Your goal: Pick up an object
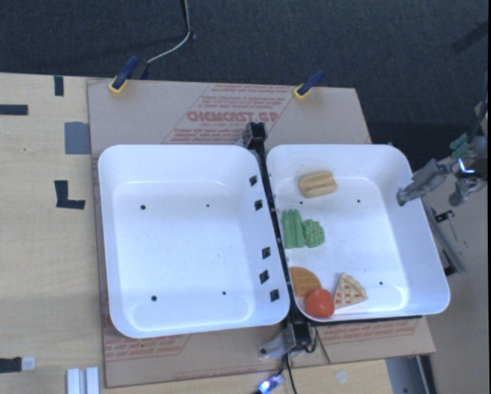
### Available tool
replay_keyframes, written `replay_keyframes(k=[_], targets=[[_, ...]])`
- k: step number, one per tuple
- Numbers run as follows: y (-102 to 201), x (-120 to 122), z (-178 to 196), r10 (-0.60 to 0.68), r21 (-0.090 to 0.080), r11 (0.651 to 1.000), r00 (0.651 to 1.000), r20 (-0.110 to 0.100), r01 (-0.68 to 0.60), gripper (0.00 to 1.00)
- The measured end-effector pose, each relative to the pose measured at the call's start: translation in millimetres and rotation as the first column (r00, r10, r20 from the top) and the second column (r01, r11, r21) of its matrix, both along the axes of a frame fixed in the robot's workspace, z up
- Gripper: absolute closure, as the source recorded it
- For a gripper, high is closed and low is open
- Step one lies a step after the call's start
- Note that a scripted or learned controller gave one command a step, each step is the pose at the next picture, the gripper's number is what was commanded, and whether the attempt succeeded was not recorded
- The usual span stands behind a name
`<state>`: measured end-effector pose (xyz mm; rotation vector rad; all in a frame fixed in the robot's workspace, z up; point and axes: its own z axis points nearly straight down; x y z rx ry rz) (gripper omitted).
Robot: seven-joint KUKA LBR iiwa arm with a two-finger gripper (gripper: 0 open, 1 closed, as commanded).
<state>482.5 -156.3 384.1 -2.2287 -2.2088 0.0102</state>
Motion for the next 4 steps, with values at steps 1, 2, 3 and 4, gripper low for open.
replay_keyframes(k=[1,2,3,4], targets=[[56.2,2.1,33.7,0.015,0.002,1.000,1.000,0.011,-0.015,0.00],[115.7,1.9,94.8,0.017,0.002,1.000,1.000,0.014,-0.017,0.00],[192.9,-1.9,-125.5,0.014,0.002,1.000,1.000,-0.012,-0.014,0.00],[190.1,1.0,-107.5,0.010,0.002,1.000,1.000,0.004,-0.010,1.00]])
